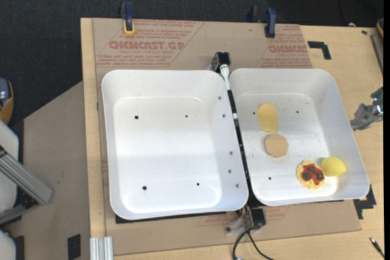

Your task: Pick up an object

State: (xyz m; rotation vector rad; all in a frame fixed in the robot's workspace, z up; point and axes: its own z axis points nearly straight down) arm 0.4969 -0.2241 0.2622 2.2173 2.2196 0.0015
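Observation:
The right bin (317, 85) holds several small objects. A pale yellow oblong piece (267, 117) lies near its middle. Just below that sits a round tan disc (276, 145). Toward the bin's front right corner lie a yellow tart with red berries (311, 174) and, touching its right side, a yellow lemon (333, 165). A grey metal part of the arm (369, 111) shows at the right edge of the view, outside the right bin and apart from all the objects.
The left bin (122, 131) stands beside the right one, a black strip (234, 125) running between them. Both rest on a brown board (183, 39) held by two blue clamps (127, 12) at the back. A cable (244, 240) trails off the front edge.

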